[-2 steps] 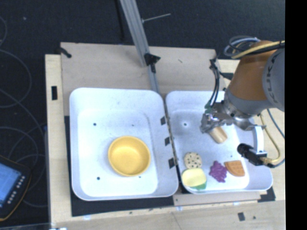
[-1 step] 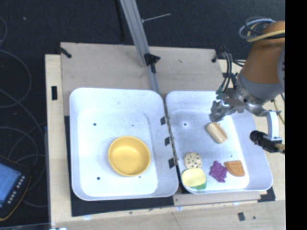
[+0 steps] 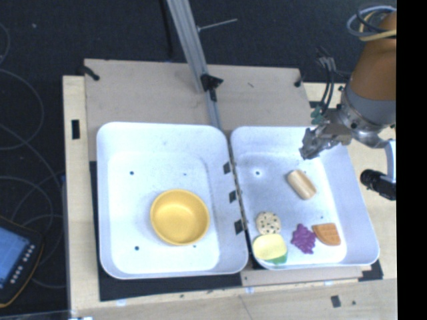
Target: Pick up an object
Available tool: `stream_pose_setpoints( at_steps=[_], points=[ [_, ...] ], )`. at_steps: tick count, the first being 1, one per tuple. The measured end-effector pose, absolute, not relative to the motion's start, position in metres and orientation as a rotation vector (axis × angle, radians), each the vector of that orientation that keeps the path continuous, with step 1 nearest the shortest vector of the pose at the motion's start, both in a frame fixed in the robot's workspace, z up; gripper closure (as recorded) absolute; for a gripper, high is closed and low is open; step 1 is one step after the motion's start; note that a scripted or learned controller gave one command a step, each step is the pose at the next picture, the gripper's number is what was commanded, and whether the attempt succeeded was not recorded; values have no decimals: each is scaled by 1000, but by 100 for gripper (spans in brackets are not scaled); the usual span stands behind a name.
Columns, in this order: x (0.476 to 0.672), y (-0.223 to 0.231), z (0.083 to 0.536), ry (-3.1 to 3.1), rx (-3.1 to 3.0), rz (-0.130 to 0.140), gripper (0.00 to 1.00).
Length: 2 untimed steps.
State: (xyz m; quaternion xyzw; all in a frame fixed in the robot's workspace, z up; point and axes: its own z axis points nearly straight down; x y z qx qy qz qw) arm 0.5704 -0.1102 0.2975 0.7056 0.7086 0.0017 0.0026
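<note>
We see the jaws (image 3: 313,147) hanging over the upper right part of the right bin (image 3: 347,179), carried on the grey arm (image 3: 373,79) that reaches in from the right. Nothing shows between them, and we cannot tell whether they stand apart or together; the tip is too dark and small to read.

The nearest thing to pick is the tan cylinder (image 3: 301,184), lying on the bin floor just below the jaws in the picture and slightly to the left of them. Its long axis runs at a slant, from upper left to lower right. We judge that a short move toward the near edge of the counter (image 3: 153,92) would bring the jaws over it, and that they would need to close across its short width, at right angles to that slant.

Farther along the same direction, near the bin's lower wall, lie a speckled cookie (image 3: 268,223), a purple grape bunch (image 3: 304,238), an orange wedge (image 3: 327,233) and a yellow-green round piece (image 3: 269,249). The yellow bowl (image 3: 179,216) sits in the left bin (image 3: 120,179), well apart from the jaws.
</note>
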Motion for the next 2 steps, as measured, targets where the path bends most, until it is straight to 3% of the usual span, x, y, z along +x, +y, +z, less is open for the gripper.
stream_pose_setpoints(
  at_steps=[2],
  points=[
    [545,-11,282,2229,2214,2,100]
  ],
)
